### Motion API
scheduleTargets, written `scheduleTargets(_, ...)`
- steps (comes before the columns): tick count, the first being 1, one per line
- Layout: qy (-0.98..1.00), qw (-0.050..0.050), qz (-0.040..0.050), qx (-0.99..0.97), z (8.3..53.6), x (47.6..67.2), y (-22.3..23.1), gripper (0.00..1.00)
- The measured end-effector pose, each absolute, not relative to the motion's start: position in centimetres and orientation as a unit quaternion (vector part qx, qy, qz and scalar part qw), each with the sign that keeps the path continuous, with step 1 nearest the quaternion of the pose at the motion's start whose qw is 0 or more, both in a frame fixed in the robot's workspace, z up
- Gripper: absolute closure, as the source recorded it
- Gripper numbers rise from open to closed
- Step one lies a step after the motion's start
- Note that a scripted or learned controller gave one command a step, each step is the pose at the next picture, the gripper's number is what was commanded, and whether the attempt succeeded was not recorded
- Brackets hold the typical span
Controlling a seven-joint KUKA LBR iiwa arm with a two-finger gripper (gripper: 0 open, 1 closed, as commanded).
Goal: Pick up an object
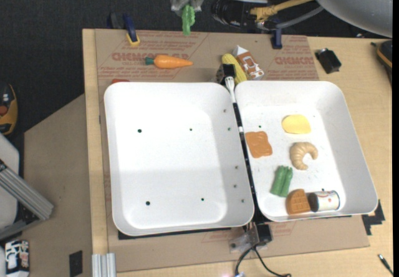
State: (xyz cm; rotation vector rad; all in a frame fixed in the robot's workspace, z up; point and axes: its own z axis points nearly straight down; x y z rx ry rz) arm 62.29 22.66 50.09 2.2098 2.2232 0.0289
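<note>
Left bin (174, 157): the landmark, a shallow white tray on the bench.
Right bin (349, 145): touching the left bin's right edge; holds all the items below.
Gripper (187, 10): above the left bin's far edge, beyond the board, clenched on a small green object (187, 18).
Carrot (169, 62): on the board just past the left bin's far rim.
Toast slice (258, 144): just right of the left bin.
Croissant (303, 155): farther right.
Yellow piece (295, 124): above the croissant.
</note>
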Motion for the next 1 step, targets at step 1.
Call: scheduleTargets(1, 0.709, 0.001, 0.0038, 0.706, 53.67, 56.27, 22.51, 1.00)
